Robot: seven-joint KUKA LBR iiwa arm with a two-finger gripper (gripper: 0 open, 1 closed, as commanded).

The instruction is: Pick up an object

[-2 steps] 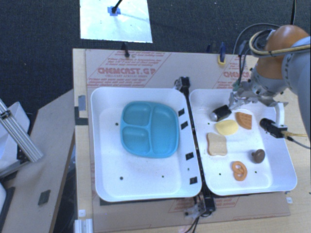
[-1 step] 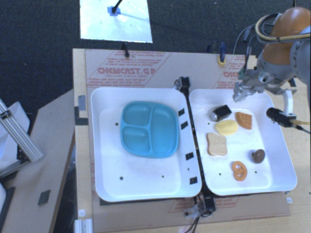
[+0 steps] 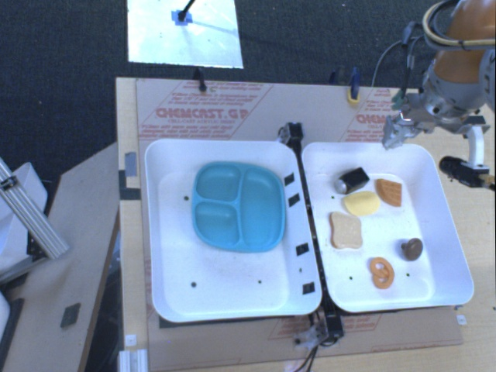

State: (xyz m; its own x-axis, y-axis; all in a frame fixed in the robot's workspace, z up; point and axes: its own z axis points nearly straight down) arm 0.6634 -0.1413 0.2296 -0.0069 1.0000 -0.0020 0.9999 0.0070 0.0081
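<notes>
The right bin (image 3: 446, 208) holds several small items: a black block with a silver end (image 3: 353, 180), a yellow oval piece (image 3: 362, 203), an orange wedge (image 3: 389, 192), a slice of toast (image 3: 346, 230), a brown lump (image 3: 411, 248) and an orange pretzel (image 3: 380, 272). My gripper (image 3: 394, 135) hangs over the bin's back rim, up and to the right of the black block, well apart from every item.
The left bin (image 3: 167, 246) bears a blue divided plate (image 3: 237, 206). A black divider strip (image 3: 302, 208) runs between the bins. A shiny square sheet (image 3: 183, 22) lies on the dark floor behind the bench. The arm's orange band (image 3: 473, 18) fills the upper right.
</notes>
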